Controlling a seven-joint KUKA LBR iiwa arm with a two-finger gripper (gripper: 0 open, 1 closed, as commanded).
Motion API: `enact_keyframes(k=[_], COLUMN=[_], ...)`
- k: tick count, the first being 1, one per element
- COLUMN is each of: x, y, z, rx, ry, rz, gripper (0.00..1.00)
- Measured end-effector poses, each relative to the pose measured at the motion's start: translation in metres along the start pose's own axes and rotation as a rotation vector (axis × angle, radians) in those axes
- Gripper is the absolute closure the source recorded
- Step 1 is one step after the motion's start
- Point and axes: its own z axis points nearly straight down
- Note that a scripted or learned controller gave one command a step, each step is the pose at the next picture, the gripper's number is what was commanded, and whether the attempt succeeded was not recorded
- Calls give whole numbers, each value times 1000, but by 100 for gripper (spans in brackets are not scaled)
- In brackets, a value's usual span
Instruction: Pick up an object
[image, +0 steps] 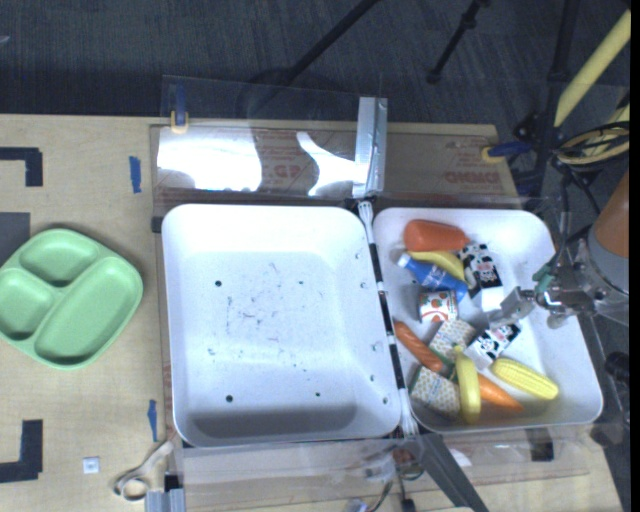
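White plastic of the right bin (575, 345) frames the gripper (528, 300), which hangs over the bin's right half. We cannot tell whether it is spread or pressed together, and we see nothing held in it.

Nearest to the gripper is a black-and-white carton (492, 343), just below and left of it in the camera view. Its long axis slants from lower left up toward the gripper. We judge it the likeliest pick: a short drop down and left, with the wrist turned across that slant.

Below the gripper lies a yellow corn cob (525, 378). Further left of the gripper are a banana (467, 380), a carrot (418, 345) and a small can (436, 305). Above and left of it sits an orange lump (435, 236). All share this bin.

Well left of the gripper, the left bin (270, 320) shows a bare floor.
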Motion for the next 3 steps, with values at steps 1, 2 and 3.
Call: enact_keyframes(k=[1,2,3], x=[-62,-43,-43], y=[65,119,121], z=[45,126,116], rx=[-2,-14,-19], ry=[-1,-5,-4], rz=[61,-70,-68], gripper=[0,0,100])
